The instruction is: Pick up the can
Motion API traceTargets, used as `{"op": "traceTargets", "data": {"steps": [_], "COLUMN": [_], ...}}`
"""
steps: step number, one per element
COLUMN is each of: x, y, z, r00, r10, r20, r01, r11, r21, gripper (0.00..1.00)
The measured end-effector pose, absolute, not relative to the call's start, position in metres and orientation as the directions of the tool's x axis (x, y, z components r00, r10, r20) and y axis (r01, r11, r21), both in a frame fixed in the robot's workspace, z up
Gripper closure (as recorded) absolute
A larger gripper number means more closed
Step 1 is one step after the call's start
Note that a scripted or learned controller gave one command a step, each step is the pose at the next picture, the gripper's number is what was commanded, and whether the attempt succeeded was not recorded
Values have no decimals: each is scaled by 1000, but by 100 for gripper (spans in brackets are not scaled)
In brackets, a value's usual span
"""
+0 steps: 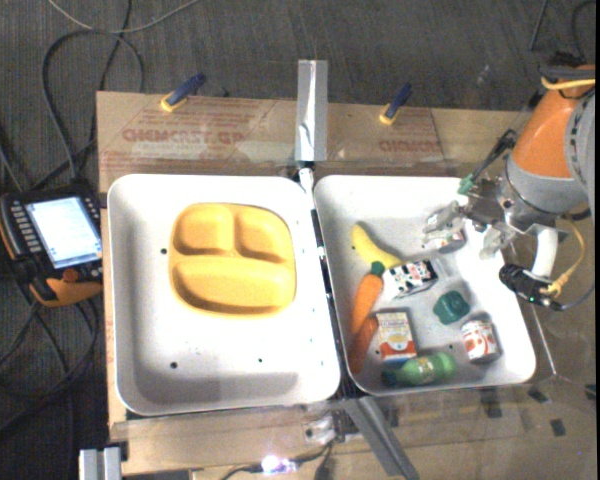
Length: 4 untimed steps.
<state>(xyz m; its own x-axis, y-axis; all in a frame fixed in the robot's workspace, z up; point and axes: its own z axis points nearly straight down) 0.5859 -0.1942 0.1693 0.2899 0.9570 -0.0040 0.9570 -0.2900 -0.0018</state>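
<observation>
The can [479,339] is small, red and white, and rests near the front right corner of the right bin [525,368]. My gripper [444,226] hangs over the back half of that bin, well behind the can and a little to its left. Its fingers point left and stand open, with nothing between them. The grey arm with its orange band [545,148] reaches in from the right edge.
The right bin also holds a banana [372,245], a carrot [364,303], a black-and-white carton [412,275], a green block [451,304] just behind the can, a juice box [394,334] and a green bottle [420,369]. A yellow divided tray [234,258] lies in the left bin [140,368].
</observation>
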Motion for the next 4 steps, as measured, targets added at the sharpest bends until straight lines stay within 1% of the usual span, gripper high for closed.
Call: {"op": "traceTargets", "data": {"steps": [1,2,3,4], "x": [624,671,671,643], "y": [-201,-203,-206,-137], "z": [95,90,99,202], "r00": [290,319,321,494], "r10": [957,948,947,869], "r20": [1,7,-1,-3], "r01": [957,948,947,869], "r11": [-290,-319,-321,-494], "r21": [1,-14,-3,-2], "gripper": [0,0,100,100]}}
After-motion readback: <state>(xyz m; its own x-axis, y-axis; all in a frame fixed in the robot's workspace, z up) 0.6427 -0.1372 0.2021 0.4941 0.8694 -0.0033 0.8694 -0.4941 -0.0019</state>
